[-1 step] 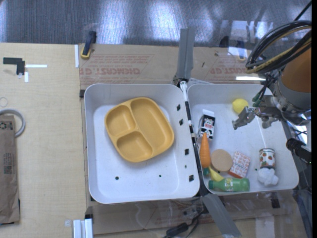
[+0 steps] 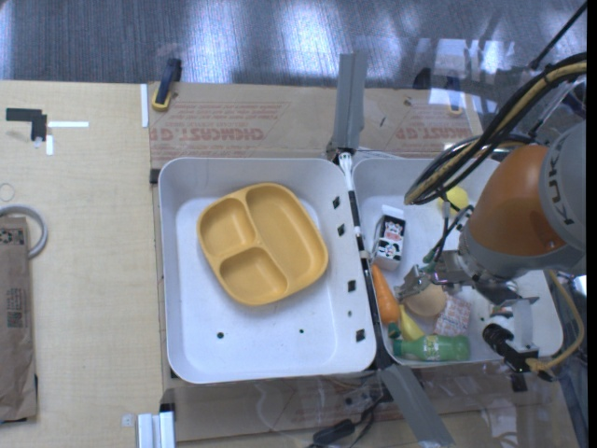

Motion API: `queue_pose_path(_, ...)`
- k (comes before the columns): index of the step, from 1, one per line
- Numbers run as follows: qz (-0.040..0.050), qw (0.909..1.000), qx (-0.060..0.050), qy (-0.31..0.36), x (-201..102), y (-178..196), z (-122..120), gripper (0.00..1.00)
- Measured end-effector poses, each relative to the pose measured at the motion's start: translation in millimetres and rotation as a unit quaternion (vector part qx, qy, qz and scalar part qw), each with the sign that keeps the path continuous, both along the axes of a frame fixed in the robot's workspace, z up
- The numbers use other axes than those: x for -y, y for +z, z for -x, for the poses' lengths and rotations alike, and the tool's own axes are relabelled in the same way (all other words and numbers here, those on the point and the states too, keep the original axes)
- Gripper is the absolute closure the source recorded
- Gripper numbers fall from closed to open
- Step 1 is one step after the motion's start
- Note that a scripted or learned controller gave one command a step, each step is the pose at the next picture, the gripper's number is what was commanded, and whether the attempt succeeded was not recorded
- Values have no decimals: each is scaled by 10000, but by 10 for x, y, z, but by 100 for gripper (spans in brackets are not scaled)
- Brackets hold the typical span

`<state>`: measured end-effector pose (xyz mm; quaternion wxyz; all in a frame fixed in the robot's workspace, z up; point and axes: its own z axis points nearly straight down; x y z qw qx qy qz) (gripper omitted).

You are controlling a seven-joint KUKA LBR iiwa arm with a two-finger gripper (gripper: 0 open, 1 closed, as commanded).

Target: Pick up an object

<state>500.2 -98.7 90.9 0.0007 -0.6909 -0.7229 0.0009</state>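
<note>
The end effector (image 2: 422, 283) is hovering low over the clutter at the right bin's (image 2: 410, 177) near edge, above a tan round object (image 2: 424, 303); its grip I cannot tell. Descending squarely, avoiding the carrot (image 2: 383, 294), should be helping.

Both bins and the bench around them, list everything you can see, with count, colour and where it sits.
Divided plate: one, yellow, left bin.
Carton: one, white with black print, right bin, upper left.
Carrot: one, orange, right bin's left wall.
Bottle: one, green, right bin's front edge.
Round object: one, tan, under the gripper.
Yellow piece: one, beside the carrot.
Packet: one, white and pink, right bin.
Brown bag: one, bench far left.
Gripper: one, grey, over the right bin.
Arm: one, grey, orange band.
</note>
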Motion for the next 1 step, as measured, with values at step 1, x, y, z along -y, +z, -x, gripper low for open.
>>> queue_pose_path(1, 3, 10000, -9, -18, 11, 84, 4, 100)
